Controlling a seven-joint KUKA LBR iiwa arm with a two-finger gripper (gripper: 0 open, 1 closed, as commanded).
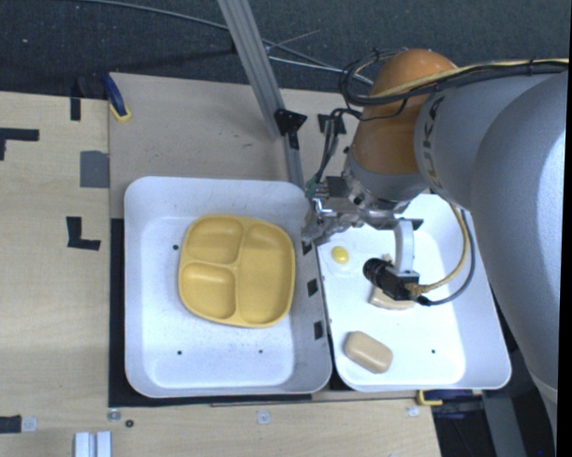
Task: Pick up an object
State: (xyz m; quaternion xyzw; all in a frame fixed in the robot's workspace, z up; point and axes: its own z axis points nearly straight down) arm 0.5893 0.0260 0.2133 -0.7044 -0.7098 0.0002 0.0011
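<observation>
Currently listed: gripper [321, 218], whether open or closed you cannot tell, poised at the right bin's [433, 322] near wall. Small yellow piece [339, 256] just beside it; tan block [368, 352] farther off. Risk for you: descent may catch the wall or knock the piece aside.

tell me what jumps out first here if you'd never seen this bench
The yellow compartment plate lying in the middle of the left bin catches the eye first. Next comes the grey arm with its orange band, reaching in from the right, its gripper over the far left corner of the right bin. That bin holds a small yellow piece just below the gripper and a tan block near its front edge.
</observation>
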